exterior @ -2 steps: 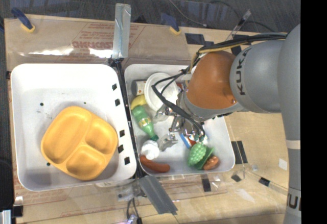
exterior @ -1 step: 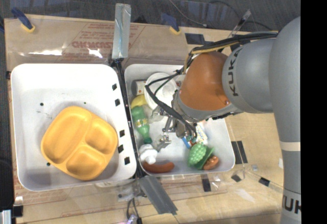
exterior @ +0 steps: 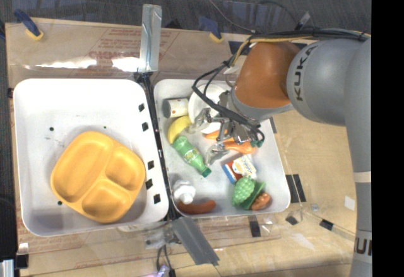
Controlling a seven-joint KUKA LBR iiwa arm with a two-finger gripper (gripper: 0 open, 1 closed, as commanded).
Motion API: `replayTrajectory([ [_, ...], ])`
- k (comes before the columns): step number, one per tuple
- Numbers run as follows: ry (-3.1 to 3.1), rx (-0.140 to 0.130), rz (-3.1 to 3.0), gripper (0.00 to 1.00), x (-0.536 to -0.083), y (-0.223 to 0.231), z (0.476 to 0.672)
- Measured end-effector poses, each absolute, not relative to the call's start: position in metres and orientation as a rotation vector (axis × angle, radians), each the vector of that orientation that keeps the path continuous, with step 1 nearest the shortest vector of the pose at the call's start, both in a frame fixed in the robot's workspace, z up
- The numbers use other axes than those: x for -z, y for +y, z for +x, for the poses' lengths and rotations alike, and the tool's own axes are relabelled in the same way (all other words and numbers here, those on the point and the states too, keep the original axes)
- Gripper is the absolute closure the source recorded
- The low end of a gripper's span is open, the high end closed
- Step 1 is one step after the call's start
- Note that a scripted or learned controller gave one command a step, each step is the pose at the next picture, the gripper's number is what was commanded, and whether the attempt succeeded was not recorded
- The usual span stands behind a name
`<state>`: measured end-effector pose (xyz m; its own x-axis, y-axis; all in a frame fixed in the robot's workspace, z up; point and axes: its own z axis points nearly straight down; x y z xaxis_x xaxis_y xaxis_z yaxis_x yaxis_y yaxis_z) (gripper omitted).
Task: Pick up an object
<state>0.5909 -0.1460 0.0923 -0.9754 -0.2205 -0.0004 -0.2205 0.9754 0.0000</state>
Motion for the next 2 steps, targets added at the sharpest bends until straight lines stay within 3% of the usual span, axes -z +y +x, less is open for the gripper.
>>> replayTrajectory([
  [1,3.103,-0.003,-0.499,0.00,-0.092,-0.111,0.584],
  [2,3.099,-0.002,-0.503,1.00,-0.103,-0.110,0.586],
])
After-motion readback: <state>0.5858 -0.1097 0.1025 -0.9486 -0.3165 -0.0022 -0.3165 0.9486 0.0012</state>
